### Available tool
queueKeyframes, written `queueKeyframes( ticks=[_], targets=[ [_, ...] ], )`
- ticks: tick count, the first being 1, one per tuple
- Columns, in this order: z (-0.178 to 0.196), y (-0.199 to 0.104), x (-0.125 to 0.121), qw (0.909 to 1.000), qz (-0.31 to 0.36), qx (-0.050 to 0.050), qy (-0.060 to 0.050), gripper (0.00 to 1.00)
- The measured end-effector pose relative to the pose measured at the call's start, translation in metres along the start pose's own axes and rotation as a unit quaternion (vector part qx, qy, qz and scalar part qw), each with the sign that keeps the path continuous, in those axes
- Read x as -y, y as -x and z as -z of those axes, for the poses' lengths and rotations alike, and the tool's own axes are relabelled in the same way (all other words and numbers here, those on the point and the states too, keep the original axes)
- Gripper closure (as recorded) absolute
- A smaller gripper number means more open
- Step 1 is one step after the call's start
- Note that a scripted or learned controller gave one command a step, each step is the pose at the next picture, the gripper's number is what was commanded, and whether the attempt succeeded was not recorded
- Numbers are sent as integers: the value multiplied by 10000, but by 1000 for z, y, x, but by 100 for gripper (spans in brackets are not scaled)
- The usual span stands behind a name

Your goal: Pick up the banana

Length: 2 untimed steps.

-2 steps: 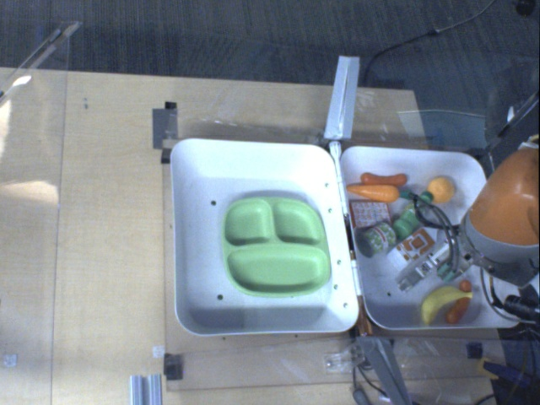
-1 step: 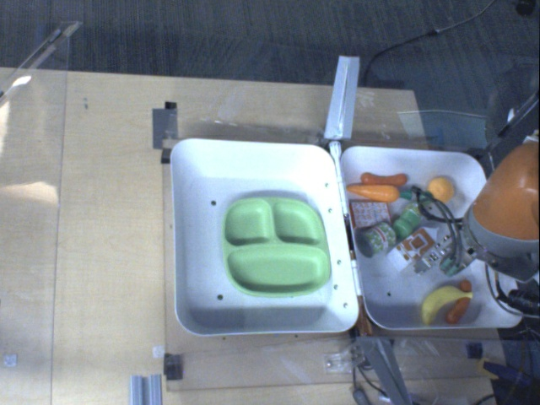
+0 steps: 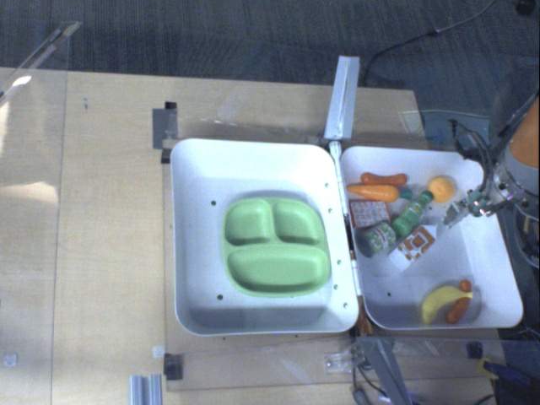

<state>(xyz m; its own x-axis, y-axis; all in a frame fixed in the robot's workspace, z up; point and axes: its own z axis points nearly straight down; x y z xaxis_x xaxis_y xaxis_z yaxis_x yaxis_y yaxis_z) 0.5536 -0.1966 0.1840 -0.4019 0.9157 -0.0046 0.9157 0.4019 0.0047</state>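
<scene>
Gripper [image 3: 472, 205] low over right bin [image 3: 498, 264], near its far right wall, above bare floor; fingers too small and blurred to judge, opening cannot be told, nothing seen between them. Banana [image 3: 440, 300] at near edge of same bin, well apart from gripper, red sausage-like piece [image 3: 460, 309] lying against it. Green bottle [image 3: 411, 213], carrot [image 3: 374, 192], orange fruit [image 3: 440, 189] clustered farther back. Green divided tray [image 3: 276, 245] in left bin [image 3: 194, 226].
</scene>
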Motion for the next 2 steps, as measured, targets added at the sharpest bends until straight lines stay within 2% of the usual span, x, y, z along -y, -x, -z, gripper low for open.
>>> queueKeyframes(
  ticks=[1,2],
  targets=[
    [20,7,-58,9717,-2362,-2,-17,100],
    [20,7,-58,9717,-2361,-4,-17,0]
  ],
)
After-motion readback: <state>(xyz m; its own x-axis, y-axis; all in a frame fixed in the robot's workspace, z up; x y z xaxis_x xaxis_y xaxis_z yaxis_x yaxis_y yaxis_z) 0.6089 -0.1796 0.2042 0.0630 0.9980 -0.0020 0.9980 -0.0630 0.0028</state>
